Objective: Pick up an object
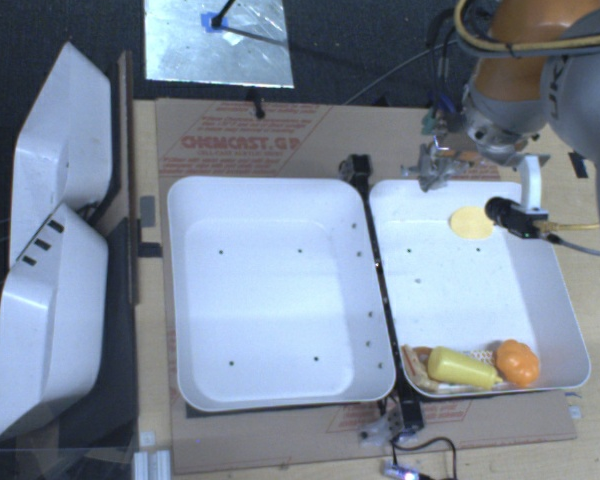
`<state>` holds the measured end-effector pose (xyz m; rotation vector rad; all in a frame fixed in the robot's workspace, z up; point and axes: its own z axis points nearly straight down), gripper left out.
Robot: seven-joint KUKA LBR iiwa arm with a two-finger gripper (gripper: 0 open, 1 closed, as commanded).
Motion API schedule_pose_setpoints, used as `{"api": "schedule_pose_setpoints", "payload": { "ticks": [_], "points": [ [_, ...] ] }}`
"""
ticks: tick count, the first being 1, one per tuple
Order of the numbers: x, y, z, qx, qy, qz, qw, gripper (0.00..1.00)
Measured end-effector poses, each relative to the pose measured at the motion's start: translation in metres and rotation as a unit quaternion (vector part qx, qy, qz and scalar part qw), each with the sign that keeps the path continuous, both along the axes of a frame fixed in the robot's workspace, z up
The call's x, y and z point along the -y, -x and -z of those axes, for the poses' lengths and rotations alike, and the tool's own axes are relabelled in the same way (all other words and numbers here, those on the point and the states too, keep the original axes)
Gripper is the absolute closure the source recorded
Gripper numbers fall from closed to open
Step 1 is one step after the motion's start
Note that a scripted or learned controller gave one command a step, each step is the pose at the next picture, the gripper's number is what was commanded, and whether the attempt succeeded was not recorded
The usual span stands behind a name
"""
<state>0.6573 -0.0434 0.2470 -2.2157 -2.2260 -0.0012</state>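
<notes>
Nearest the camera, along the near wall of the right bin (570, 340), we see three objects lying well below the end effector (438, 171) in the picture: one yellow oblong object (460, 367), one orange rounded object (518, 363) just beside it on its right, and one flat woven-looking piece (420, 372) tucked under both at the bin's near left corner. The yellow and orange objects appear to touch or nearly touch. One pale yellow disc (471, 222) lies in the same bin close to its far wall, just below and slightly right of the end effector, and apart from the three near objects. That gives four objects in the right bin. We count two shallow white bins on the desk (280, 138); the left bin (190, 268) lies to the left of and below the end effector, its floor marked with a few small dark dots. Both bins meet at a dark central divider. The end effector hangs over the far left edge of the right bin, near that divider's far end. We cannot tell whether it is open or closed, and nothing is seen gripped in it. A dark fitting (510, 214) with a yellow cable sits just right of the disc.
</notes>
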Motion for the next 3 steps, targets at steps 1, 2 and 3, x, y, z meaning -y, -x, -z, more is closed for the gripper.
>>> {"api": "schedule_pose_setpoints", "payload": {
  "ticks": [1, 2, 3],
  "points": [
    [-0.059, 0.012, 0.008, 0.0, -0.0002, 0.0, 1.0, 1.0],
    [-0.105, 0.01, 0.007, 0.0, -0.0001, 0.0, 1.0, 1.0],
    [-0.148, 0.013, 0.024, 0.0, 0.0001, 0.0, 1.0, 1.0]
  ]
}}
